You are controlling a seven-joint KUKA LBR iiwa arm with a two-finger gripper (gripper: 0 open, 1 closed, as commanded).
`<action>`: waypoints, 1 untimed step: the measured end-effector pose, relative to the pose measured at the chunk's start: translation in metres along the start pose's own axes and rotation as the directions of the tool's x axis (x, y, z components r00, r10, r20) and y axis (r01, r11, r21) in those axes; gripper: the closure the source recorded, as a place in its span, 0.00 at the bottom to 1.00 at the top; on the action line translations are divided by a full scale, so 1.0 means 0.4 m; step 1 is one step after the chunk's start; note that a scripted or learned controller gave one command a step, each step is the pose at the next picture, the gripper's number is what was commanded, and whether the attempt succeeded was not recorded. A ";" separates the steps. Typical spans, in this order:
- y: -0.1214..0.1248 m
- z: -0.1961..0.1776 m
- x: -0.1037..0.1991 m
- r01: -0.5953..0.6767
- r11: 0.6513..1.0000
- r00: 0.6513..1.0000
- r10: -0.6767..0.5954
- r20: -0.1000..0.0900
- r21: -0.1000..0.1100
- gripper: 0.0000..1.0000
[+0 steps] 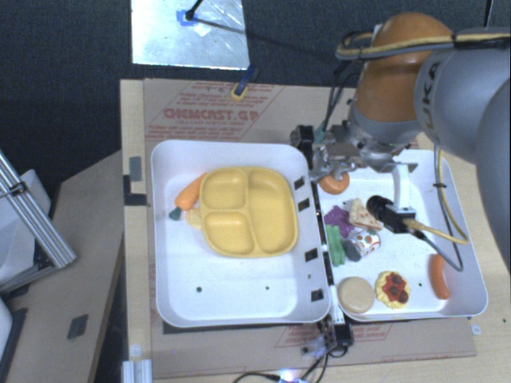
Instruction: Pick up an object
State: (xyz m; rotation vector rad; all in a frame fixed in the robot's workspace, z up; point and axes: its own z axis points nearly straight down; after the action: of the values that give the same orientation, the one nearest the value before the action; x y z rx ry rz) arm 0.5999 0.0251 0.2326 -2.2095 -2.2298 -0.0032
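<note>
While reaching in from 3 o'clock, hovers with gripper low over the 10 o'clock corner of the right bin, close to the wall shared with the left bin. Open or closed: impossible to tell from this angle. Just at 6 o'clock of the gripper, touching it or nearly so: an orange piece, near the bin's 9 o'clock wall; resting or lifted, unclear. Further toward 6 o'clock, a purple cluster touching a tan wedge at its 3 o'clock; below these, a green strip and a patterned cup side by side. Along the bin's 6 o'clock edge, a beige bun, then a yellow disc with red topping just at its 3 o'clock, and well apart toward 4 o'clock a sausage. Across the divide, filling the middle of the left bin, a yellow plate with three compartments, a carrot touching its 10 o'clock rim and a small green bit just at 9 o'clock of the plate, near the carrot's tip.
</note>
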 end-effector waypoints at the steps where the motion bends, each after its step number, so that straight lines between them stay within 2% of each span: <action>1: -0.062 -0.004 0.086 -0.001 1.000 1.000 0.001 0.001 0.001 1.00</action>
State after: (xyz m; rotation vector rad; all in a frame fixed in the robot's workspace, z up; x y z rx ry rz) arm 0.5748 0.0593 0.2342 -2.2106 -2.2286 0.0000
